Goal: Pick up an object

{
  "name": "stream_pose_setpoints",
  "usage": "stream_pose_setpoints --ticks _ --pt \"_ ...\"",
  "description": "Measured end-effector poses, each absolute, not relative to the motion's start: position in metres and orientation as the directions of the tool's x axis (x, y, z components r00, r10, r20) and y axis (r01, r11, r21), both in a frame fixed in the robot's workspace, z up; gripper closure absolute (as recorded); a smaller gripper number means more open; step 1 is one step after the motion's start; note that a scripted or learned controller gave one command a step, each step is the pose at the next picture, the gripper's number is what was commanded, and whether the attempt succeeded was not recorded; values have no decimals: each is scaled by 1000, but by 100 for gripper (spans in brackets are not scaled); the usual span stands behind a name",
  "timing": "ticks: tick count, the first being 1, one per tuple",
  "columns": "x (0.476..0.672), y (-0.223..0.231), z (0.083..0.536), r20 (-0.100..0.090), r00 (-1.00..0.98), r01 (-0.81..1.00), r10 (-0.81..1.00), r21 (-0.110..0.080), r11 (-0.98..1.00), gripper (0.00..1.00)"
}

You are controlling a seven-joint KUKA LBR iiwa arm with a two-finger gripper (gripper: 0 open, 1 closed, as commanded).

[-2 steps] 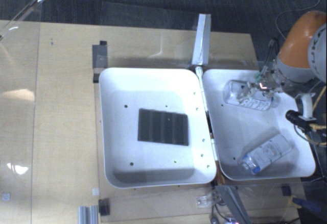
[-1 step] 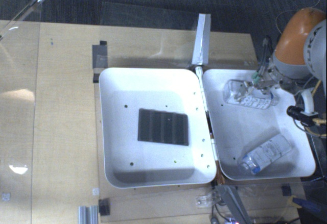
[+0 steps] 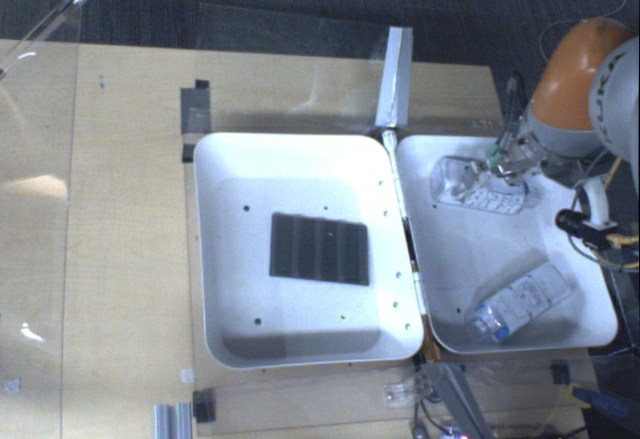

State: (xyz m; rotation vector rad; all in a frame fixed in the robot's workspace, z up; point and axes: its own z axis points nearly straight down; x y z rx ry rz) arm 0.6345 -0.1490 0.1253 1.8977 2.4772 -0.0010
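The right bin (image 3: 600, 327) holds two things. A clear plastic bottle (image 3: 523, 299) with a blue cap lies on its side near the front. A clear, crumpled package with white print (image 3: 476, 187) lies near the back. My gripper (image 3: 506, 163) is down over the back of this bin, right at the package's upper right end, and the grey wrist with the orange band (image 3: 572, 77) rises behind it. In the left bin (image 3: 225, 227), a flat black ribbed rectangle (image 3: 320, 249) lies at the middle.
A metal bar (image 3: 394, 77) stands upright behind the seam between the bins. Cables and black fittings (image 3: 592, 227) hang at the right bin's right rim. Wooden bench top (image 3: 100, 227) spreads out to the left.
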Motion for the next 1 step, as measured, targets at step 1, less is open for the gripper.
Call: stream_pose_setpoints --ticks 1 --pt "627 -173 126 6 -93 996 996 13 93 0"
